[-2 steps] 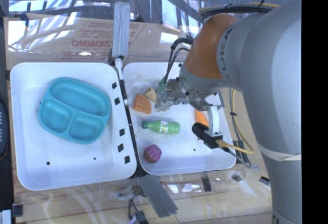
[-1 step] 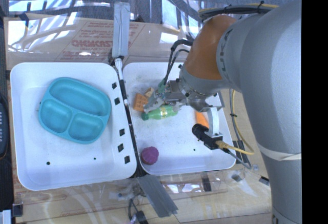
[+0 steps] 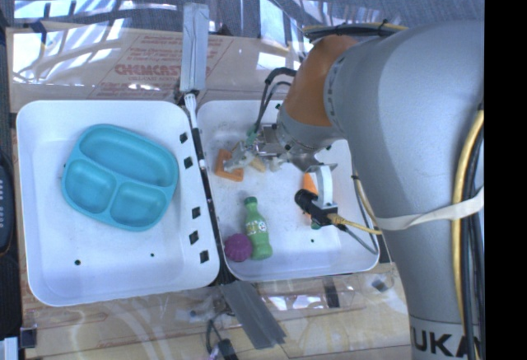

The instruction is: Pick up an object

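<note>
Hovering low in right bin point(image 3: 346, 255), claw point(image 3: 254, 149) just beside orange piece point(image 3: 230, 166), apparently lining up a grasp; finger state cannot tell. Green bottle point(image 3: 256, 227) and purple ball point(image 3: 239, 246) lie nearer front, touching, untouched.

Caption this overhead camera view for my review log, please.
KUKA arm's gripper low in right bin near orange piece; green bottle, purple ball nearby.

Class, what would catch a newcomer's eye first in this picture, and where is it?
The big grey arm with its orange band fills the right side, reaching over the right bin. A blue divided plate lies in the left bin. A green bottle lies beside a purple fruit near the right bin's front.
</note>
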Controlling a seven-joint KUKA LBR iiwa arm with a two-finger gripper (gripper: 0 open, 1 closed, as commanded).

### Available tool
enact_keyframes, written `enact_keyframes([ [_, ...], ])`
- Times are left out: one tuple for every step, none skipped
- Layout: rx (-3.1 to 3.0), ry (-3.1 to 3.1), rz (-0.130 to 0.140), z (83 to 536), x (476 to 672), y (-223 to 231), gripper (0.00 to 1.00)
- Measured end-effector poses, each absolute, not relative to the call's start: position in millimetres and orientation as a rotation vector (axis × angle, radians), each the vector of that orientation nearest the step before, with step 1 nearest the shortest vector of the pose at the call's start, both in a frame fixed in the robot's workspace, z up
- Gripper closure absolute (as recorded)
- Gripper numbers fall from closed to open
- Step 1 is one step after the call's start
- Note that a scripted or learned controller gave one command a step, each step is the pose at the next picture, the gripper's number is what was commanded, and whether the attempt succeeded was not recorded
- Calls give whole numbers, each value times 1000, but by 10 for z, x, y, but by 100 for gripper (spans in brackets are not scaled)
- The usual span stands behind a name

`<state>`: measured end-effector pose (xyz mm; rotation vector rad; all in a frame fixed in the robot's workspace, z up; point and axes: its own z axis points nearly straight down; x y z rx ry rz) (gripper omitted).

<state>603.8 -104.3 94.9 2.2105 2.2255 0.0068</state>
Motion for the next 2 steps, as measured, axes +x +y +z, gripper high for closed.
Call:
enact_keyframes([
  [2202,2237,11,1044,6067,-1017,100],
  [2203,2240,8,1028,6057,-1011,0],
])
